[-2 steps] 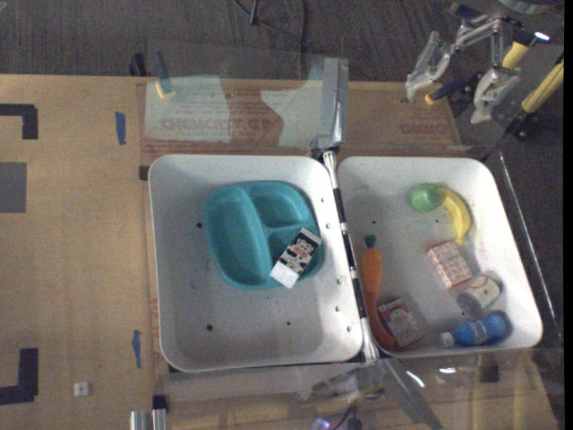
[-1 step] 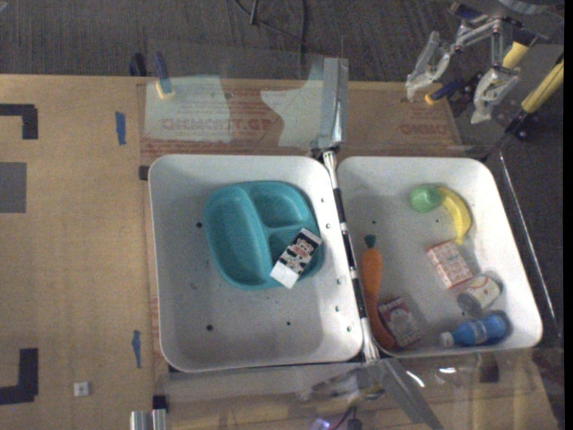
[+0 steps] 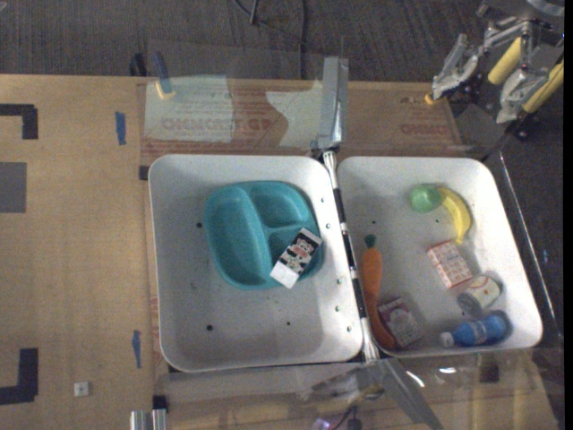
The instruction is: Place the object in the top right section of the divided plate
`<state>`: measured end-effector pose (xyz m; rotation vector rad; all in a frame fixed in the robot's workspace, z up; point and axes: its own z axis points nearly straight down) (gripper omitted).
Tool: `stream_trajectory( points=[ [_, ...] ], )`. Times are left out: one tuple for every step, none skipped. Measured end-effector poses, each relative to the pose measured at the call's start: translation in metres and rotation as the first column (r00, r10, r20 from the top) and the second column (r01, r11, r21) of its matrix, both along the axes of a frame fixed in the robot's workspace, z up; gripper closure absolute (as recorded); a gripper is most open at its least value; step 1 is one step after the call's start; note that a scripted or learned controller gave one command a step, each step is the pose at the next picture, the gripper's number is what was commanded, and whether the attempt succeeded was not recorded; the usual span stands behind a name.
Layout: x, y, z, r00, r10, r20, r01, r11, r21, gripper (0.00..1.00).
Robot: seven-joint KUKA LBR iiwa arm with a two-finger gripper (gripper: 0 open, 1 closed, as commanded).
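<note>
Table [image 3: 72, 240]: a tan wooden surface with black corner marks and scraps of blue tape, carrying two shallow white bins side by side.
Left bin [image 3: 179, 330]: holds a teal divided plate [image 3: 237, 240] with one long section on the left and two smaller ones on the right.
Carton [image 3: 296, 257]: a small black-and-white printed box, lying tilted across the plate's near right section, its near end overhanging the rim onto the bin floor.
Right bin [image 3: 515, 240]: a toy carrot [image 3: 371, 280] lies along its left wall, with a small dark packet [image 3: 400, 322] near the carrot's near end; a green ball [image 3: 424, 197] touches a banana [image 3: 457, 211] at the far side; a pink box [image 3: 448, 264] sits mid-bin; a small tin [image 3: 480, 293] and a blue bottle [image 3: 476, 331] lie in the near right corner.
Gripper [image 3: 488, 65]: raised beyond the far right corner of the right bin, its fingers apart with nothing between them, yellow parts showing on the wrist.
Carton and gripper: well apart, the carton lying to the left of and nearer than the gripper, in the other bin.
</note>
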<state>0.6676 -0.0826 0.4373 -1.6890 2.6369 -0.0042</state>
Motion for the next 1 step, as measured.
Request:
stream_trajectory(
  points=[
    [-0.0001,-0.0005,0.0001,1.000,-0.001,0.000,0.001,1.000,0.000,0.00]
  ],
)
